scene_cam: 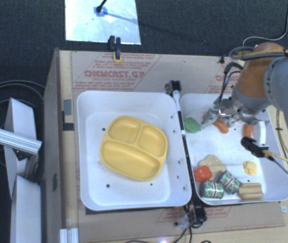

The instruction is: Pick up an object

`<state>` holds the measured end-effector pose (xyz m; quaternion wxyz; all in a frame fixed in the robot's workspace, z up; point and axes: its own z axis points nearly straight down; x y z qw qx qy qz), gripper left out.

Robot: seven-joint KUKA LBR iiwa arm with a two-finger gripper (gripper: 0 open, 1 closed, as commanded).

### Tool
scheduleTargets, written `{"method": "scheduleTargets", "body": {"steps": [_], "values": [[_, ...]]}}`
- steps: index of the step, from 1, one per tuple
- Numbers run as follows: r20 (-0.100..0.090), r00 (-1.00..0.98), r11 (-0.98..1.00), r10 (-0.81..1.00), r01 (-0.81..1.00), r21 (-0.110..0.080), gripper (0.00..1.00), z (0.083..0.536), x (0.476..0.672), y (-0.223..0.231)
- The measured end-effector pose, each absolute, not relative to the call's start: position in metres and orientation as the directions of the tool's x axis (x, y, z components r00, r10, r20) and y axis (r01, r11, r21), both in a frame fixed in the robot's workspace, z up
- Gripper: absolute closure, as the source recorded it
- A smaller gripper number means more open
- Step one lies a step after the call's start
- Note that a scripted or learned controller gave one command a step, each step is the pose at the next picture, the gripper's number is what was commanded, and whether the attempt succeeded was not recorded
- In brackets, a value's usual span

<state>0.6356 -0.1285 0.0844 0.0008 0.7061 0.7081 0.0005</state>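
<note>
Orange toy carrot [221, 126] lies in the right bin [281, 186], right under my gripper [216, 116], which hangs low over it. I cannot tell how the jaws stand from here. Nothing looks lifted yet, so I judge the grasp and the raise are both left. 1 yellow tray [134, 147] sits in the left bin [91, 135].

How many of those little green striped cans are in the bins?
2. Both lie in the right bin, near its front edge: one can beside the red tomato, the other can touching it. More could hide under the arm.
</note>
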Motion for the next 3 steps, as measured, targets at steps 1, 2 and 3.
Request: {"method": "scheduleTargets", "body": {"steps": [1, 2, 3], "values": [[0.0, -0.003, 0.003, 1.0, 1.0, 0.002, 0.0, 0.084, 0.636, -0.128], [0.0, -0.005, 0.005, 1.0, 1.0, 0.003, 1.0, 0.095, 0.636, -0.128], [0.001, -0.004, 0.004, 1.0, 1.0, 0.003, 1.0, 0.185, 0.565, -0.066]]}}
